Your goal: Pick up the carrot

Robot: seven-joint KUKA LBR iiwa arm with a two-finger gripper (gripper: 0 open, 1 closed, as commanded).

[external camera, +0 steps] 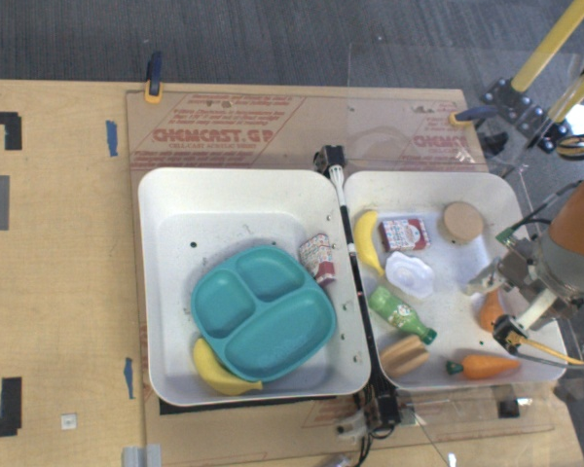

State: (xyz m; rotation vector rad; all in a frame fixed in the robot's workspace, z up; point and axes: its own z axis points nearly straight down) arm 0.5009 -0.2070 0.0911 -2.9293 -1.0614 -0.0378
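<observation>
Carrot [489,365] is lying flat in the right bin [420,177], along the near wall by the right corner, its green end pointing left toward a tan block [404,355]. We are seeing the gripper [507,278] hanging over that bin's right side, apart from the carrot and just beside another orange item [490,310]. We are unable to tell how wide it is standing.
</observation>
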